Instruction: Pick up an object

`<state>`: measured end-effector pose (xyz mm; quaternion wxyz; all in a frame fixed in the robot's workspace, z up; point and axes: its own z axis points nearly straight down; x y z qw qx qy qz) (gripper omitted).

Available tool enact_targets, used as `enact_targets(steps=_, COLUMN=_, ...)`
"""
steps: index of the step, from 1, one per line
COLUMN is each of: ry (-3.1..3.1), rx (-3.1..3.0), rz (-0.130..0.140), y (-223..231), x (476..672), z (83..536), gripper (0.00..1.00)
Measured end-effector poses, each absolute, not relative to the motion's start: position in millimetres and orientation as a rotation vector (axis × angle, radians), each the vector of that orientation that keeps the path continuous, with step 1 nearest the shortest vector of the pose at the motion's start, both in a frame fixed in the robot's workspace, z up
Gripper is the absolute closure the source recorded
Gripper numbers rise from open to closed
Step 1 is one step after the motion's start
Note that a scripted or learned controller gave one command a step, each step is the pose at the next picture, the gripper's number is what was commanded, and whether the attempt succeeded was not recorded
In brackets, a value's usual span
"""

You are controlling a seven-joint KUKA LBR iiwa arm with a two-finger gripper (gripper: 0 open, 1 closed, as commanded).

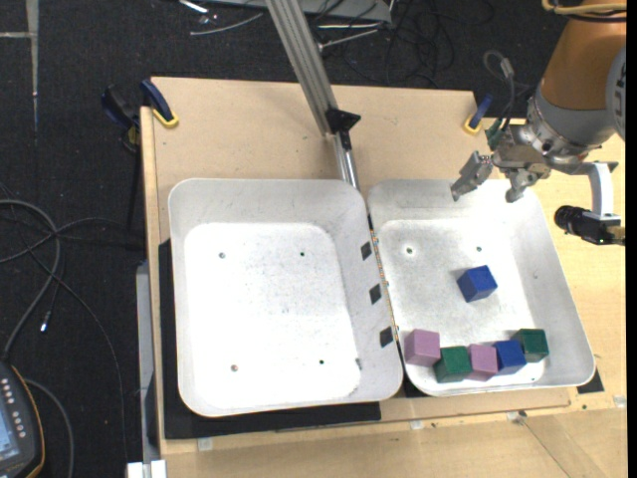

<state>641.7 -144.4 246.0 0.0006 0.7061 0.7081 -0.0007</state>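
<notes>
Grey metal fingers [469, 178] stand spread apart with nothing between them, the gripper [493, 180] hanging over the far rim of the right bin [557, 267]. Nearer than the gripper, out on that bin's floor, a blue cube [478, 283] sits alone, probably the easiest pick since nothing crowds it. Along the bin's near wall five more cubes [476, 357], purple, green and blue, huddle touching. No readable writing anywhere.

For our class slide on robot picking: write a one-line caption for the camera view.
Open gripper poised above the right bin's far edge, a lone blue cube mid-bin and five cubes along its near wall.
</notes>
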Motion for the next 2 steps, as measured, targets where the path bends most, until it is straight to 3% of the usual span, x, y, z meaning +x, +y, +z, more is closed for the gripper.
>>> enact_targets(steps=1, ry=2.223, rx=2.228, rz=-0.009, y=-190.6, x=626.6, z=95.3, gripper=0.00)
enact_targets(steps=2, ry=2.219, rx=2.213, rz=0.007, y=-168.3, x=600.2, z=232.2, gripper=0.00)
